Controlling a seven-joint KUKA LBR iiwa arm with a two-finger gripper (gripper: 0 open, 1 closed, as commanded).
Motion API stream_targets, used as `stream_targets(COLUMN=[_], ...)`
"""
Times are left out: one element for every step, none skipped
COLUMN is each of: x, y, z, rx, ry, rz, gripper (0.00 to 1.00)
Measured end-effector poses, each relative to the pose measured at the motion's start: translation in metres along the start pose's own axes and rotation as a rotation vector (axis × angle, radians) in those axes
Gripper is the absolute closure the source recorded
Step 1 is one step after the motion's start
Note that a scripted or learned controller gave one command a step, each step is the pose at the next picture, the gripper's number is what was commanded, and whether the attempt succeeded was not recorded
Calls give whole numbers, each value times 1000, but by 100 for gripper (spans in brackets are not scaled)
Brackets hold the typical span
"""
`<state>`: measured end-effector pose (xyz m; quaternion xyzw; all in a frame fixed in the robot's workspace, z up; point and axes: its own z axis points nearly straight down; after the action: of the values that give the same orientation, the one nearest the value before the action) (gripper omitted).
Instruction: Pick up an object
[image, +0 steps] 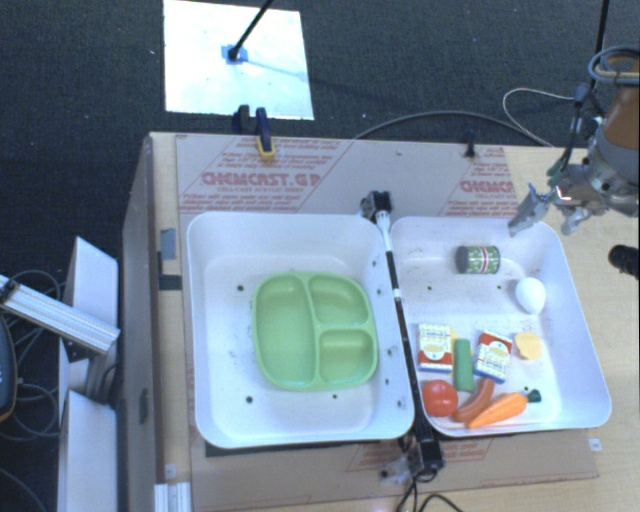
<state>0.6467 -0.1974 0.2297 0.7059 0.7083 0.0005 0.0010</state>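
Note:
My gripper (549, 213) hangs at the far right, above the back right corner of the right bin (580, 330), with its two fingers spread open and nothing between them. In that bin lie a small can (478, 260) on its side, a white egg (530, 295), two small cartons (434, 347) (494, 355), a green stick (463, 364), a yellow piece (528, 346), a tomato (439, 398), a sausage (474, 400) and a carrot (500, 408). The can is the nearest thing, left of and below the gripper.
The left bin (215, 300) holds a green divided plate (314, 331). A black divider rail (395, 290) runs between the bins. A cable (440, 118) crosses the back of the bench, and a clamp (262, 130) sits on its back edge.

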Motion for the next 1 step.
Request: stream_targets(x=[-5], y=[22], z=[145], rx=[2], ry=[1], rz=[-2], gripper=[0])
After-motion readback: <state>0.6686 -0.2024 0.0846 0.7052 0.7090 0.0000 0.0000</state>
